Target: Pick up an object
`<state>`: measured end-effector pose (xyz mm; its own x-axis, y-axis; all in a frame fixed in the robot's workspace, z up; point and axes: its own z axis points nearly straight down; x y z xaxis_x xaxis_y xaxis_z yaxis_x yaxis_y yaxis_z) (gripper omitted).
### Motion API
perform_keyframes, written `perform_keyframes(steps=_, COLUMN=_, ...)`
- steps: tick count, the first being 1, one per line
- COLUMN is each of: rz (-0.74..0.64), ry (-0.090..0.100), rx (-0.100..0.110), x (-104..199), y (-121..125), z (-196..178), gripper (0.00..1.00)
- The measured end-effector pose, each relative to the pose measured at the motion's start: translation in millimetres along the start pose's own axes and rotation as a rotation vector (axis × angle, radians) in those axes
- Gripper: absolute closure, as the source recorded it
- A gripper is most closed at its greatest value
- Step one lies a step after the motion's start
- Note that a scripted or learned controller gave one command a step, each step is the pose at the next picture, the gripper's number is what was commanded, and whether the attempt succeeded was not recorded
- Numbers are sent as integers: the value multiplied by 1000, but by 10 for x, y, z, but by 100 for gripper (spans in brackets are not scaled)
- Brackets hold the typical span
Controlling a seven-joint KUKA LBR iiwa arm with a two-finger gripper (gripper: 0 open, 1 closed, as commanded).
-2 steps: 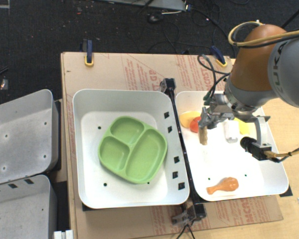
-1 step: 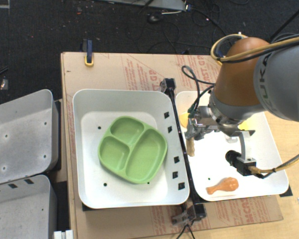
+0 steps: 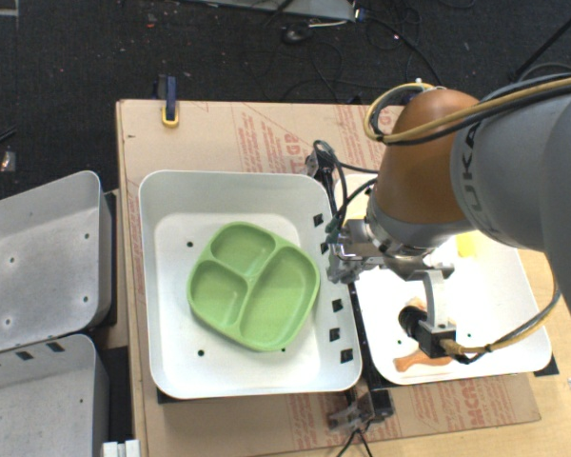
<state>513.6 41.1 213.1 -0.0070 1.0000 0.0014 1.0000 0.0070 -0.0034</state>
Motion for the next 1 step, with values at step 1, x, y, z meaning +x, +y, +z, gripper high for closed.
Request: perform_keyframes(steps=1, rz=0, ry=0, rx=-2, x=394, y=-240, z=-141, gripper=100)
